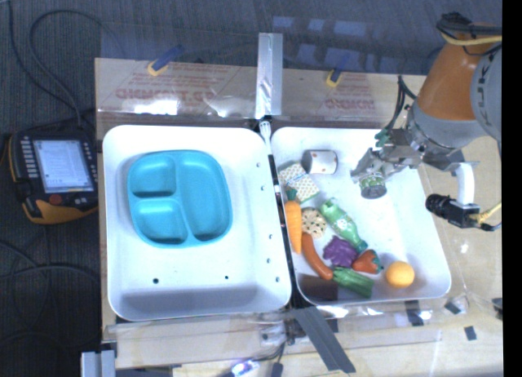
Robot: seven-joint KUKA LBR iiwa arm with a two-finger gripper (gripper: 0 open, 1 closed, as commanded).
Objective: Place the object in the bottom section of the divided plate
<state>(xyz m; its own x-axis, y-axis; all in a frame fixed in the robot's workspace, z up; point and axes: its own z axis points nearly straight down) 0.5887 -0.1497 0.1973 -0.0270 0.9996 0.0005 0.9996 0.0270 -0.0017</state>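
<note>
You see the gripper above the far part of the right bin, with the arm coming in from the right. From this view I cannot tell whether it is open or closed, or whether it holds anything; something small and dark sits at its tip, but it is too blurred to name.

The toy food lies in a heap along the left and near side of this bin: a carrot, a green bottle, a purple piece, an orange fruit and a grey can (this one lies a little apart, on the far side). Probably one of these is the object to move.

The blue divided plate waits in the left bin, well apart from the gripper. Its sections hold nothing, so I judge the placing is not yet done.
</note>
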